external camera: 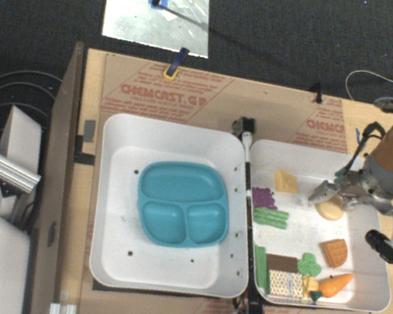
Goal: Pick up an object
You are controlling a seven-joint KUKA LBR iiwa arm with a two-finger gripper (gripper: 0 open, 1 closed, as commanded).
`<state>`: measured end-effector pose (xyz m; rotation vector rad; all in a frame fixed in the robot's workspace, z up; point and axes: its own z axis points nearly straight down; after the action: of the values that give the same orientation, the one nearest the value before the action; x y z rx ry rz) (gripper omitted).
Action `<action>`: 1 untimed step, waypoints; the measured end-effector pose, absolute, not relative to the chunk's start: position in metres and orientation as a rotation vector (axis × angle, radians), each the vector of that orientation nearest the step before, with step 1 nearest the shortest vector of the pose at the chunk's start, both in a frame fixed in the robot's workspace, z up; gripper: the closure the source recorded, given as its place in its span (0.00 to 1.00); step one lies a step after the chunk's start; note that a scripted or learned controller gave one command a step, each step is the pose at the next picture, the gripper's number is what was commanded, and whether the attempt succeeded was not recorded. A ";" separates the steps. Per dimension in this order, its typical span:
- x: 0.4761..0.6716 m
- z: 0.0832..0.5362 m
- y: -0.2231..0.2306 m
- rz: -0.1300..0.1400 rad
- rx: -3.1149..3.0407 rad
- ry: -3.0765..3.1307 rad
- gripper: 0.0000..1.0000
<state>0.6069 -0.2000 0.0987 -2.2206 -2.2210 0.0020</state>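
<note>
Right bin [379, 291] — gripper [332, 198] over pale round [331, 210].

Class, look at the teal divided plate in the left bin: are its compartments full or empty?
Empty. The teal divided plate shows bare teal in all three compartments; the toy food lies in the right bin.

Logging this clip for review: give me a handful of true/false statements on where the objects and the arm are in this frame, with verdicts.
1. The teal divided tray lies in the left bin. True.
2. The gripper is over the left bin. False: it is over the right bin, beside a pale round item.
3. The carrot lies near the right bin's front corner. True.
4. The purple grapes sit on the teal tray. False: they are in the right bin, by the divider.
5. The green bean pods lie just below the grapes. True.
</note>
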 end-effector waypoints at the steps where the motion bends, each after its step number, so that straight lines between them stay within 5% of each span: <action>1: 0.612 0.182 -0.207 -0.007 -2.226 -2.230 0.00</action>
<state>0.6118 -0.2073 0.1825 -2.2257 -2.2296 -0.0069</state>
